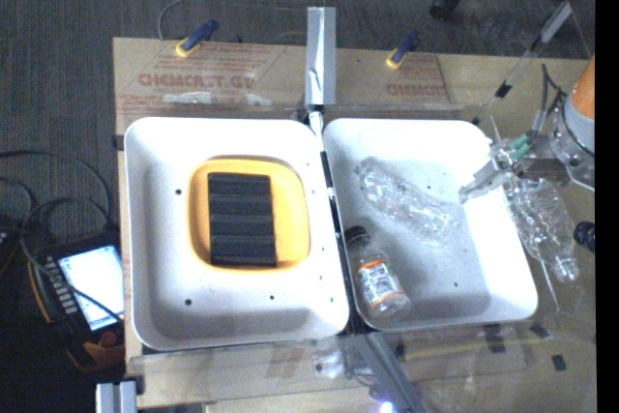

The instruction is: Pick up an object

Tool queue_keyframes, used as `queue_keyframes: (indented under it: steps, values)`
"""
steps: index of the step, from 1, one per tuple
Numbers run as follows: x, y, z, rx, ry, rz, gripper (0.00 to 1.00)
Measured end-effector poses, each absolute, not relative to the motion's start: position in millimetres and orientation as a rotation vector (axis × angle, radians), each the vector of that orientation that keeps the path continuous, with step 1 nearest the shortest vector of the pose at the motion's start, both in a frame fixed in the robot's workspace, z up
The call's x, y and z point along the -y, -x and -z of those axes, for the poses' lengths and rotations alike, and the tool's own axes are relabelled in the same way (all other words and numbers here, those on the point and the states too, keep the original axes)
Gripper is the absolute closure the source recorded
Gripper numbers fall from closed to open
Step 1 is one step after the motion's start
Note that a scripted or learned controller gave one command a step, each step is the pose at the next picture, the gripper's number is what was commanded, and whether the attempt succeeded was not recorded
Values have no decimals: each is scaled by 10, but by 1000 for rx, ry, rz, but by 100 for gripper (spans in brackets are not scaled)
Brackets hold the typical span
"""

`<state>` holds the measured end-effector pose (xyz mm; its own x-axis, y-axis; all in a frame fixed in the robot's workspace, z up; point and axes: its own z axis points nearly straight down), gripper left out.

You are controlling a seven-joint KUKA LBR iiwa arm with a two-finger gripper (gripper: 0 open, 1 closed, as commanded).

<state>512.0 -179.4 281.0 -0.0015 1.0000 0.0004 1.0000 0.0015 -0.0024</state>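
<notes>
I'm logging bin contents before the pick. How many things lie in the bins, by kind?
Clear plastic bottles: 2 (crumpled bottle, small bottle)
Yellow tray with black insert: 1
Total: 3

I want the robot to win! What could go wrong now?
The clear bottle in the right bin is see-through and crinkly, so the gripper might slip off it. The small bottle lies against the bin's wall, leaving little room to grab it. Another clear bottle sits close to the arm and might get bumped.
</notes>
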Motion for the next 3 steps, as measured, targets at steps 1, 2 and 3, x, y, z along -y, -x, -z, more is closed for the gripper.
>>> queue_keyframes:
  steps: [1, 2, 3]
  values:
    - [1358, -5688, -1728, 2265, 2172, -3, 0]
    - [1899, -5825, -923, 2401, 2045, 12, 0]
    - [1887, -5828, -1011, 2401, 2043, 15, 100]
